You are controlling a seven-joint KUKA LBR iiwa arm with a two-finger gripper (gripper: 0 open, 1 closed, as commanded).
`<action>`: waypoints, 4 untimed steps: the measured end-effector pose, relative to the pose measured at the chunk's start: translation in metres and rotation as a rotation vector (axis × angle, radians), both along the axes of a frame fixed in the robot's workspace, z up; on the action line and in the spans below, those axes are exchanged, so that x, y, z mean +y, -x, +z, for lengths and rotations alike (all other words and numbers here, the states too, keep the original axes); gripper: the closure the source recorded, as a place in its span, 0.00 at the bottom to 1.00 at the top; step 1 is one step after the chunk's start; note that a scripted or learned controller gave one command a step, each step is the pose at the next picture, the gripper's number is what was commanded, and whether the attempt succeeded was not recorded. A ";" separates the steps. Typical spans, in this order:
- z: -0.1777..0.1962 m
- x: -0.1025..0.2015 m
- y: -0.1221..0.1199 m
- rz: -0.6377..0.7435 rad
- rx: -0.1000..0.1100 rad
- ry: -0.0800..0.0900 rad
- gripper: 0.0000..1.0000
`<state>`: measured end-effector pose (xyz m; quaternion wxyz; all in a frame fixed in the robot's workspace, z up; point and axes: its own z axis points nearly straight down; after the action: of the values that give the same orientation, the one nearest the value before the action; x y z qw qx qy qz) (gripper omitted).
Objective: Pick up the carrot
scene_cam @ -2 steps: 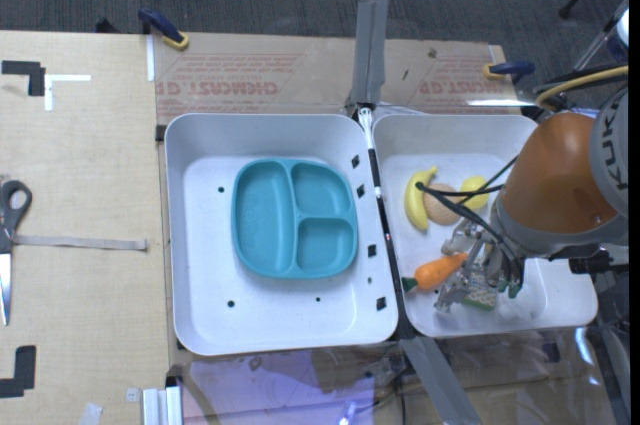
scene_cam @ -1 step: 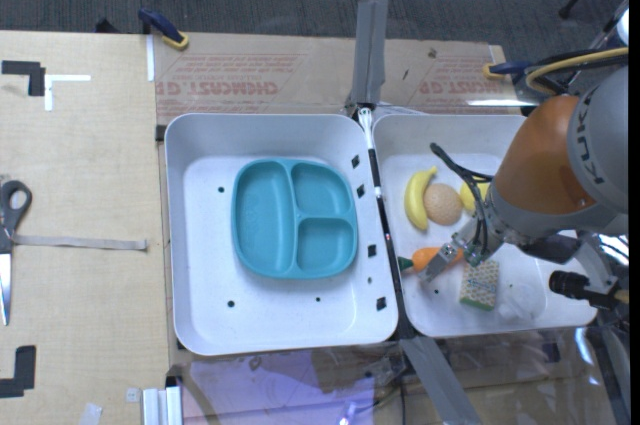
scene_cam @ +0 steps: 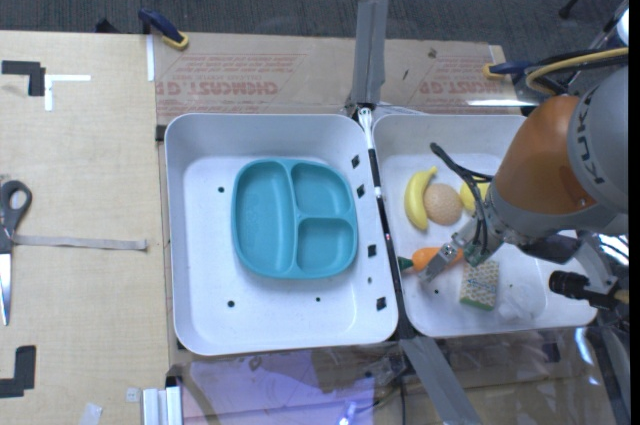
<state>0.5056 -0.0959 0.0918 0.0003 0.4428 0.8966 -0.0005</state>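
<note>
1. The table (scene_cam: 80,293) carries two shallow white bins side by side: the left bin (scene_cam: 200,313) and the right bin (scene_cam: 440,313).
2. A teal divided plate (scene_cam: 295,218) with three compartments lies in the left bin, roughly at its middle.
3. The carrot (scene_cam: 422,259), orange with a green stub at its left end, lies in the right bin near the wall shared with the left bin, towards the lower left part of that bin.
4. The grey arm (scene_cam: 560,163) with its orange band reaches in from the right and hangs over the right bin.
5. The end effector (scene_cam: 447,256) is low over the bin, its tip right at the carrot's right end and touching or overlapping it as seen from above.
6. Whether the end effector is spread, pressed together or pinching the carrot cannot be told; the wrist and the small scale hide it.
7. A yellow banana (scene_cam: 417,196) lies upright in the picture above the carrot, with a tan egg-shaped object (scene_cam: 442,204) just beside it on its right.
8. A yellow-green sponge (scene_cam: 480,285) lies just to the right of the carrot, below the wrist.
9. A pair of scissors (scene_cam: 10,233) lies on the table at the far left, well apart from both bins.
10. A yellow and blue clamp (scene_cam: 165,28) sits at the table's upper edge, above the left bin.
</note>
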 end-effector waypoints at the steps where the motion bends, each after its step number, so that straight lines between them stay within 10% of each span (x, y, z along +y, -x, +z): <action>1: 0.000 0.000 0.000 0.000 0.000 0.000 0.00; 4: 0.000 0.000 0.000 0.000 0.000 0.000 0.00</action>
<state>0.5057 -0.0959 0.0919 0.0003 0.4429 0.8966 -0.0004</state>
